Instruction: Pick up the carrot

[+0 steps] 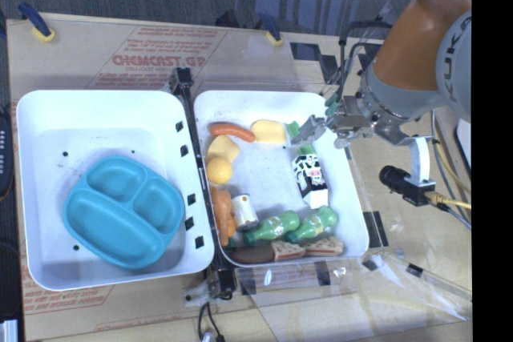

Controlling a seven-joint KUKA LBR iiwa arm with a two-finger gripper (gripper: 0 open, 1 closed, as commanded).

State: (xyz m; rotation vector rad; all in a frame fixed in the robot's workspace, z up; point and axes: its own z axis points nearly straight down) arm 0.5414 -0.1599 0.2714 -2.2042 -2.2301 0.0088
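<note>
Orange and slim, the carrot [222, 214] lies against the right bin's [350, 180] left wall, crowded by a lemon [219, 170] and green bottles [290, 226]. Meanwhile the gripper [325, 127] hovers over the far rim, apparently between tries, jaws slightly apart and holding nothing. "CHEMCAST GP" reads red on the board [152, 52].

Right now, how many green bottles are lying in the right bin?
2. Both lie near the bin's front edge: one green bottle left of the other green bottle, touching end to end. More could be hidden under the clutter.
</note>
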